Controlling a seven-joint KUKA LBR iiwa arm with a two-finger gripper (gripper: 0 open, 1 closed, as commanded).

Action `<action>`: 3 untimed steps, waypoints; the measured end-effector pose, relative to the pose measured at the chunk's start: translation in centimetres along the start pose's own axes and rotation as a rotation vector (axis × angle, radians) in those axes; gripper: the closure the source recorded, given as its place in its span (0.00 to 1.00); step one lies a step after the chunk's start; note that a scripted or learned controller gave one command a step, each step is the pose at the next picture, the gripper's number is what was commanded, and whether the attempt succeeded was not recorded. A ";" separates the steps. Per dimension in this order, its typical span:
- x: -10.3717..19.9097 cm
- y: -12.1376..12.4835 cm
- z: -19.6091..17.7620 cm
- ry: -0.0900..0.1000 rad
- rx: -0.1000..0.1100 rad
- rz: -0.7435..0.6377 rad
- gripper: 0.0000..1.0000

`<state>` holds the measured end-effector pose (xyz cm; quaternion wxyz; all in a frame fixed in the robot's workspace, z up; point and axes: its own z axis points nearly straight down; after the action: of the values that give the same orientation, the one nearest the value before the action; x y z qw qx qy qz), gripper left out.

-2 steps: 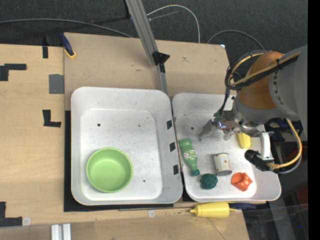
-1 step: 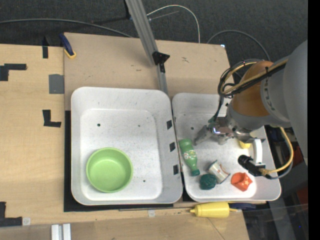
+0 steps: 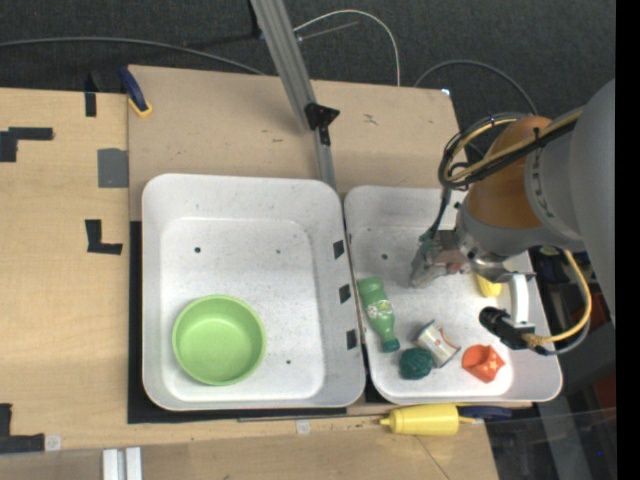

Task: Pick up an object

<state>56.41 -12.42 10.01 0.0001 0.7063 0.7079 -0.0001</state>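
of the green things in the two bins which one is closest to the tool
The light green bottle lying in the right bin: it is nearer the tool than the dark green lump or the green bowl.

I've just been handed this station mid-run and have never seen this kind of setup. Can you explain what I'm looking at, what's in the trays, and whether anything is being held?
This is one fixed camera above a bench, looking down at a slant. The grey machine with the orange band is a robot arm reaching in from the right; its gripper is low over the right bin.

That bin holds a green bottle, a dark green lump, a small silver-and-white item, an orange-red piece and something yellow partly hidden by the arm. The left bin holds a green bowl. A yellow object lies on the bench in front.

I can't see anything held.
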 end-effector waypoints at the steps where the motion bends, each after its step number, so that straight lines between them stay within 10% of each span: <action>1: 0.1 0.1 -6.3 -0.001 -0.004 0.001 1.00; 3: 0.3 0.8 -15.8 -0.001 -0.004 0.001 1.00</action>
<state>57.19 -12.14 25.79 0.0018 0.7065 0.7077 0.0010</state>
